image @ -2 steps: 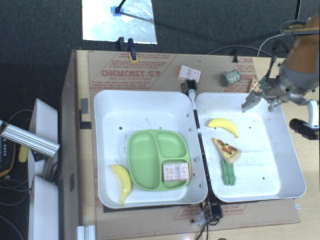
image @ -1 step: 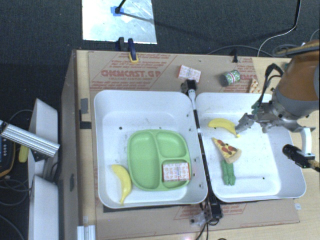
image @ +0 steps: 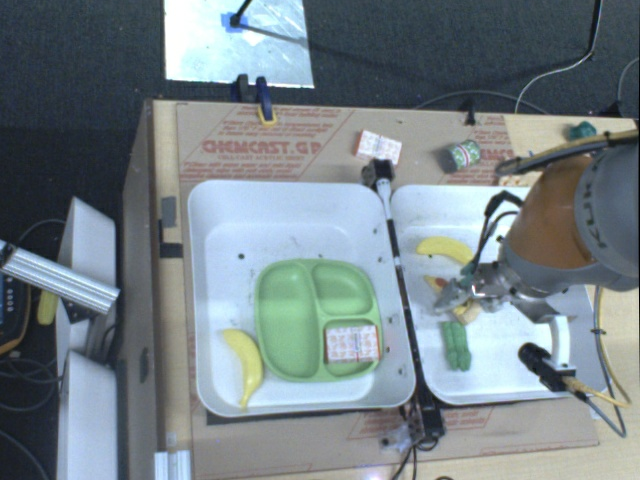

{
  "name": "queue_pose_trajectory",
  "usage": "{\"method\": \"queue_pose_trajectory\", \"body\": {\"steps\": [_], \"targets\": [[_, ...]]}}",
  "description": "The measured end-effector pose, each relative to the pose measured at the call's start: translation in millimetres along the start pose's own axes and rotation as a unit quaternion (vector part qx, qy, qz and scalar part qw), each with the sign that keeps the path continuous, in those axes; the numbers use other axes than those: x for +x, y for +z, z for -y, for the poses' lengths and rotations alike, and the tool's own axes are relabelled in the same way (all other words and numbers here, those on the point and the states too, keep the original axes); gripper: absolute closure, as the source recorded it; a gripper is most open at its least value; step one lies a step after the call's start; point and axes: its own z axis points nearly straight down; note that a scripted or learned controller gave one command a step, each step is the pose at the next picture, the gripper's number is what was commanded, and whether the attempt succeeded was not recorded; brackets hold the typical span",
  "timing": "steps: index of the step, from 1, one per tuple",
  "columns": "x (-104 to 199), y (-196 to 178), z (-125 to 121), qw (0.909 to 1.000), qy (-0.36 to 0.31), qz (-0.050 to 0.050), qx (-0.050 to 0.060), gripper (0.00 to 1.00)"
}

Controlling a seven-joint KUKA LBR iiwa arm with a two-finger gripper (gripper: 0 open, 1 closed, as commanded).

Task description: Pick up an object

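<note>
I'm seeing the arm (image: 570, 223) reaching in from the right of the frame, end effector (image: 458, 298) sitting low in the right bin (image: 500, 388) near its left wall. Can't tell from here how it's set. It's hovering over a small yellowish item (image: 463, 314) I can't identify; a banana (image: 445, 251) is lying just above it, a green object (image: 457, 347) just below. In the left bin (image: 215, 218), a green divided plate (image: 310, 313) is carrying a small patterned packet (image: 352, 344), second banana (image: 244, 364) lying at its lower left.

Bright, even overhead light, glare on the foil sheet (image: 238, 26), soft low-resolution blur throughout.
</note>
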Motion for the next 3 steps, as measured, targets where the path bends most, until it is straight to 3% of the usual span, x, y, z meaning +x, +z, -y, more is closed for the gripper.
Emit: {"method": "queue_pose_trajectory", "body": {"steps": [1,2,3], "targets": [[22.8,0.2,44.1,1.0000,0.000,0.000,0.001,0.00],[23.3,-10.7,42.5,1.0000,-0.001,-0.001,-0.001,1.00],[85.7,-101.3,-56.8,1.0000,-0.002,-0.001,-0.002,1.00]]}}
